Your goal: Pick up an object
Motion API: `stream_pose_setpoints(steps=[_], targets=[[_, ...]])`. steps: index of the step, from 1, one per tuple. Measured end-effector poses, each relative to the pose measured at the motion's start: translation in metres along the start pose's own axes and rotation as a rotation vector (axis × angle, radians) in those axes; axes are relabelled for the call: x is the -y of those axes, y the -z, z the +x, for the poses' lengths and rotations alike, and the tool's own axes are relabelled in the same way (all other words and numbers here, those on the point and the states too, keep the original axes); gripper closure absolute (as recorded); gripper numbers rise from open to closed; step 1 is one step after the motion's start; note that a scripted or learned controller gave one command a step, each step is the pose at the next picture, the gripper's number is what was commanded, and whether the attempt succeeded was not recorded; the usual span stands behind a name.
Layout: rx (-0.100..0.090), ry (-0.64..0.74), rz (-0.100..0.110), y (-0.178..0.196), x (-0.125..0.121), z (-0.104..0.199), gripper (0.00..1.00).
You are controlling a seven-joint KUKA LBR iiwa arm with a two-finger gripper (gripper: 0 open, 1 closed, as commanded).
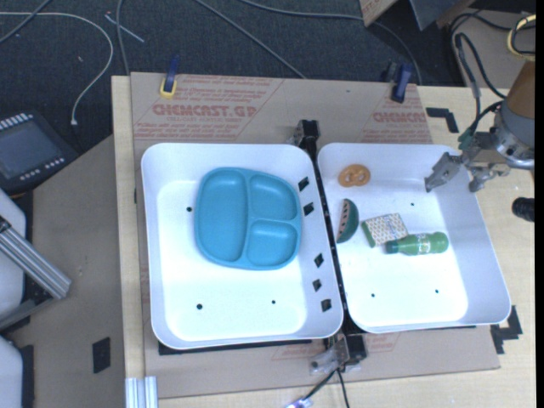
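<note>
The right bin (pixel 476 287) holds a small orange pretzel-like ring (pixel 354 176), a watermelon slice (pixel 345 220) near its left wall, a checkered square packet (pixel 385 228) and a green bottle (pixel 417 245) lying on its side. My gripper (pixel 459 173) hangs over the upper right corner of this bin, open, with nothing between its fingers. It is well to the right of and above the objects.
The left bin (pixel 170 304) carries a blue divided plate (pixel 247 218). Black clips run along the seam between the bins (pixel 316 228). Blue clamps (pixel 171 76) hold the cardboard base at the far edge. Cables trail on the dark floor behind.
</note>
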State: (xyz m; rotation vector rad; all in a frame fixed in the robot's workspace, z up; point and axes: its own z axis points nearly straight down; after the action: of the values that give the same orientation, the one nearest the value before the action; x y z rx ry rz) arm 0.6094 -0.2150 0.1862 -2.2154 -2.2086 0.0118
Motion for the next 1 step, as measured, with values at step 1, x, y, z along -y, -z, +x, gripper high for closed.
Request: stream_pose_setpoints(steps=[1], targets=[[0.004,0.004,-0.015,0.0091,-0.0035,0.0007,0.0]])
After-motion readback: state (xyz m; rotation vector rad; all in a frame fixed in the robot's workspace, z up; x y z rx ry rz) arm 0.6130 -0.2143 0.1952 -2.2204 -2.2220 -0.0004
